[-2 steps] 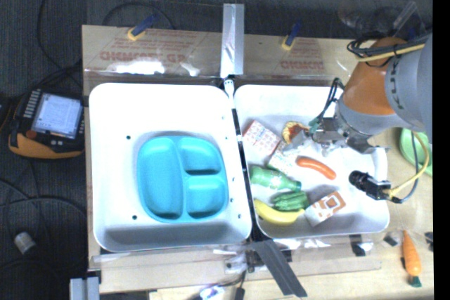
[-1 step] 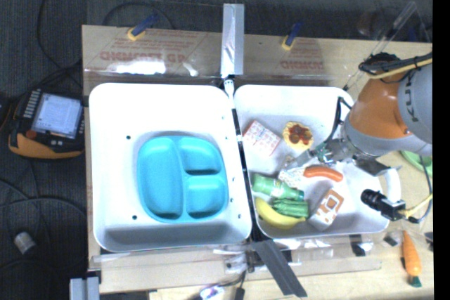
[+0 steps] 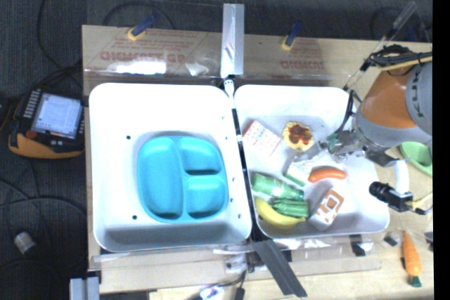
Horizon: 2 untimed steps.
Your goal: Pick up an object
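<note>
The right bin (image 3: 309,98) holds several objects. A red-and-white checked packet (image 3: 261,138) lies at its left, with a yellow and red pastry-like piece (image 3: 298,135) beside it. Lower down are a white card (image 3: 301,169), an orange sausage-shaped piece (image 3: 328,173), a green packet (image 3: 275,187), a banana (image 3: 276,216) and a small white-and-orange carton (image 3: 326,207). My gripper (image 3: 342,145) hangs low at the bin's right side, just above and right of the orange piece. I see nothing held in it.
The left bin (image 3: 116,109) holds a blue divided tray (image 3: 181,175). An orange carrot (image 3: 411,261) and a green object (image 3: 420,154) lie on the bench right of the bins. A handheld screen (image 3: 50,120) sits far left on the floor.
</note>
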Tool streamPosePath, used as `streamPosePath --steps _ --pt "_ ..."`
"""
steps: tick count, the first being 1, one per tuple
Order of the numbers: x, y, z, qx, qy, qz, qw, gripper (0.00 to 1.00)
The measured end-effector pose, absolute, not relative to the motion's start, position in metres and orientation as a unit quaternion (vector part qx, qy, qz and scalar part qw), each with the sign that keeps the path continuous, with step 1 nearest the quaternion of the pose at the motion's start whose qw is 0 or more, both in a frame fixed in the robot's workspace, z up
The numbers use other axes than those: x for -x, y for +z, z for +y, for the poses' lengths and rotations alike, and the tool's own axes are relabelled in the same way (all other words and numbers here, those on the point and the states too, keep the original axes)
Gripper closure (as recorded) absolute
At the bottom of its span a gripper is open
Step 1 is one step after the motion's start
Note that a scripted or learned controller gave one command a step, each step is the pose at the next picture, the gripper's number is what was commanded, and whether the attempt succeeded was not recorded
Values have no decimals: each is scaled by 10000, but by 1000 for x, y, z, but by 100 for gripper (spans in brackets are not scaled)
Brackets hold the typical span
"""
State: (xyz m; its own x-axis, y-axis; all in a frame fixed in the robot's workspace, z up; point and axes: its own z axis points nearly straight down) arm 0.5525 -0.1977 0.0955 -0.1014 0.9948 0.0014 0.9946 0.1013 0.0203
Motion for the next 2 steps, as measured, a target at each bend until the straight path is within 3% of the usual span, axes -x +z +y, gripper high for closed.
streamPosePath --steps 1,2 --pt "-596 103 -213 -7666 41 6420 -46 0" --pt "-642 95 -171 -7482 35 6634 77 0"
